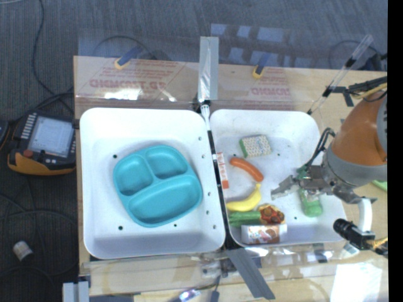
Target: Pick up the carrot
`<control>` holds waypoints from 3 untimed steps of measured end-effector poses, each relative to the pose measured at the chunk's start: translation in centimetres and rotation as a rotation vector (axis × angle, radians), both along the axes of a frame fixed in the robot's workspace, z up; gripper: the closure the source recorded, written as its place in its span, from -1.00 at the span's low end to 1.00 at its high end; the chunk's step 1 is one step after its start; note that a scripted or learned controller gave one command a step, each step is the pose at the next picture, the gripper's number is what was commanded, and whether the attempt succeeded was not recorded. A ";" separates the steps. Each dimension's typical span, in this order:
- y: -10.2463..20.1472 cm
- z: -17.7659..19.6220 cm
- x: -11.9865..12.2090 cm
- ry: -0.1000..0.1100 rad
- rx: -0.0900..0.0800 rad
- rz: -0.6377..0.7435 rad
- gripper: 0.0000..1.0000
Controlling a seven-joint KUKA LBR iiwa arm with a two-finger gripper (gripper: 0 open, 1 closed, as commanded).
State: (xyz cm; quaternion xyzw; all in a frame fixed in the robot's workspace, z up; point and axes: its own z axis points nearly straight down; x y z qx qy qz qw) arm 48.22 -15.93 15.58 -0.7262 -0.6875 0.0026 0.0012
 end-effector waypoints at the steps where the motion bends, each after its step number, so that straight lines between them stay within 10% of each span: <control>1: 4.2 1.5 0.1 0.000 0.003 -0.009 -1.00; 2: 6.1 0.4 0.0 0.001 0.003 -0.144 -1.00; 3: 7.2 8.3 0.1 -0.001 -0.003 -0.307 -1.00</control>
